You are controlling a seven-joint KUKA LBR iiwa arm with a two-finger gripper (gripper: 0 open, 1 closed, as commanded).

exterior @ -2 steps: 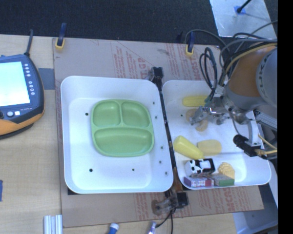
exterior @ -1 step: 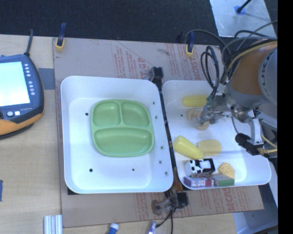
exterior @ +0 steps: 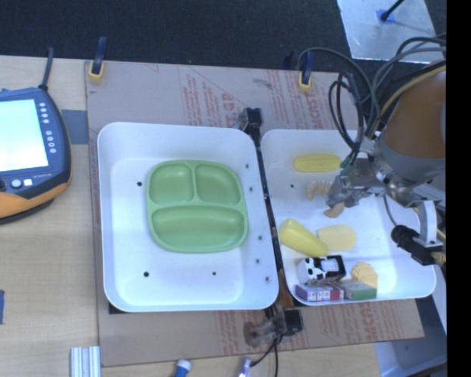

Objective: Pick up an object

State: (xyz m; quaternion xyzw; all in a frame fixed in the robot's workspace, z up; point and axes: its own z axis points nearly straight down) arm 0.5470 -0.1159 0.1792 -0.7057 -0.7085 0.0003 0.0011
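Note:
My gripper (exterior: 344,195) hangs low over the middle of the right bin (exterior: 400,289), reaching in from the right. A small tan piece (exterior: 319,188) lies just to its left, and a tan bit (exterior: 333,210) shows at its lower tip. A long yellow piece (exterior: 316,162) lies at the back of this bin. In front of the gripper are a yellow wedge (exterior: 301,236) and a pale yellow round piece (exterior: 337,236). Along the front wall sit a black-and-white cow toy (exterior: 322,269), a small yellow corn-like piece (exterior: 364,272) and a flat red and green box (exterior: 339,291).
The left bin (exterior: 125,234) holds a green divided plate (exterior: 196,206). A tablet-like pendant (exterior: 20,151) lies on the bench at the far left. Cables (exterior: 361,93) loop above the arm's orange wrist band (exterior: 420,116). Clamps (exterior: 96,67) pin the cardboard at the back.

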